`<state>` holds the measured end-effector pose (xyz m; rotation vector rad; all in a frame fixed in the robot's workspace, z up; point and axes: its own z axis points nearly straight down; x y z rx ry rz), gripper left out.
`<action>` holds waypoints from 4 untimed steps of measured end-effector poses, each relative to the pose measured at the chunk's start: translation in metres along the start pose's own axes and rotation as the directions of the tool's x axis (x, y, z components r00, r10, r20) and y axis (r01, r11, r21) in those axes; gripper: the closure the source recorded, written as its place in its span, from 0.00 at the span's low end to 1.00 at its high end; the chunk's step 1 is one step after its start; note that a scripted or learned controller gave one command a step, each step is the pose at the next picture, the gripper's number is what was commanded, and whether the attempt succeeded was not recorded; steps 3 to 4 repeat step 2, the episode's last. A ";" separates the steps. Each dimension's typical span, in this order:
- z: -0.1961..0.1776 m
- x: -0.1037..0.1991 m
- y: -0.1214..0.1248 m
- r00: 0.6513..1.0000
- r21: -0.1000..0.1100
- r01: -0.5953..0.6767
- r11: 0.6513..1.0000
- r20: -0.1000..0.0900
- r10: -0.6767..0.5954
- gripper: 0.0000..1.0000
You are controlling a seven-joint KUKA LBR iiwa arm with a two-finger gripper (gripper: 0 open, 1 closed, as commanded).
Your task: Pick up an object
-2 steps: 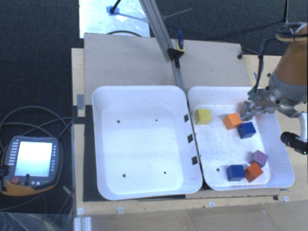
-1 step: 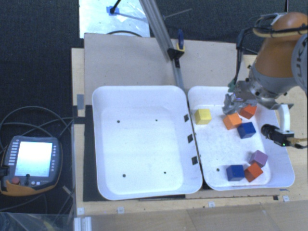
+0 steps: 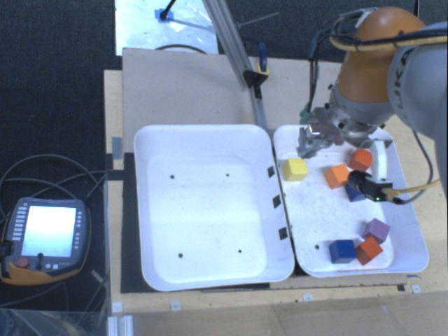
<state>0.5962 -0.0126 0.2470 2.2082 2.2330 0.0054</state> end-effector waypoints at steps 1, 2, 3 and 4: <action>0.005 0.051 -0.002 1.000 0.002 -0.001 1.000 0.000 0.001 1.00; 0.022 0.105 0.009 1.000 0.002 0.000 1.000 0.000 0.000 1.00; 0.022 0.105 0.009 1.000 0.002 0.000 1.000 0.000 0.000 1.00; 0.022 0.105 0.009 1.000 0.002 0.000 1.000 0.000 0.000 1.00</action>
